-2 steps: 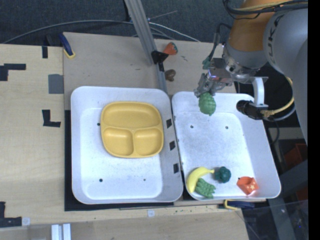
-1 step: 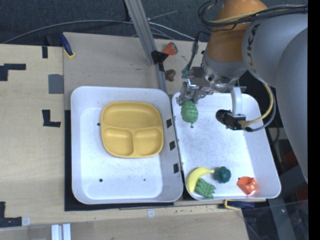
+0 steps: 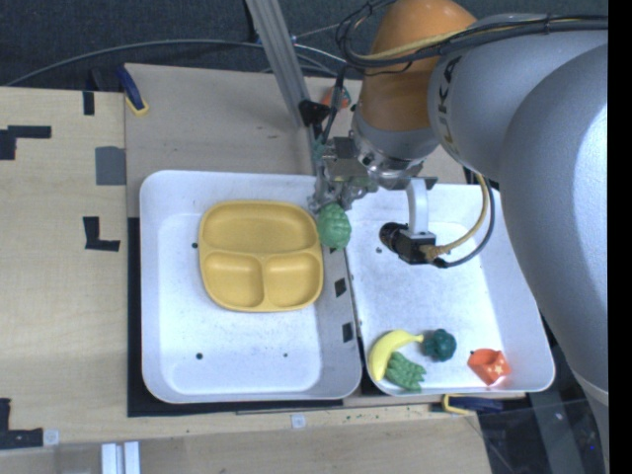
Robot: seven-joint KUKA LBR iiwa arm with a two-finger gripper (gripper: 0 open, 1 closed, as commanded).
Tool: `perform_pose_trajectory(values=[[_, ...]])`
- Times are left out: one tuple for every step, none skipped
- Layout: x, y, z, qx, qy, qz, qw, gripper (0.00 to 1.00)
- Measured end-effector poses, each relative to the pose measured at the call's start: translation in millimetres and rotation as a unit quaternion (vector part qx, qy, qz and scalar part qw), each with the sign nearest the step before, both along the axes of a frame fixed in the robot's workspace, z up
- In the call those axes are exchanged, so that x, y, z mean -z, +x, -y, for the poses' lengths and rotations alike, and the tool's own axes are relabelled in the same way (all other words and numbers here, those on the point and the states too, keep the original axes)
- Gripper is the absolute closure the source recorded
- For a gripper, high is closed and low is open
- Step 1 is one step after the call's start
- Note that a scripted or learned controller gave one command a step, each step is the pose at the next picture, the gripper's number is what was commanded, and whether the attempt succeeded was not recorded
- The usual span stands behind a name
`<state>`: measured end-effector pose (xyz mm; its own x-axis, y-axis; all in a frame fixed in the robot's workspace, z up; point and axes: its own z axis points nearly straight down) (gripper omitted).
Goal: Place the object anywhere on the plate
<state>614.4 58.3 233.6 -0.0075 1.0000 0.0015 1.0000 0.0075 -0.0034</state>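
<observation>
A yellow plate with three compartments lies in the upper half of the left bin. A small green leafy toy vegetable sits in the fingers of my gripper, which is shut on it. The vegetable hangs at the plate's right edge, just above the divider between the two bins. The grey arm with its orange band comes down from the upper right and hides the back of the right bin.
The right bin holds a yellow banana, a light green piece, a dark green round piece and a red piece along its front edge. A black cable fitting hangs beside the gripper.
</observation>
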Motion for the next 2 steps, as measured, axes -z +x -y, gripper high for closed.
perform_pose_trajectory(values=[[13.2, -13.3, -53.5, 0.000, -0.0005, 0.000, 1.0000, 1.00], [-2.7, -28.1, -105.5, 0.000, 0.0003, 0.001, 1.0000, 1.00]])
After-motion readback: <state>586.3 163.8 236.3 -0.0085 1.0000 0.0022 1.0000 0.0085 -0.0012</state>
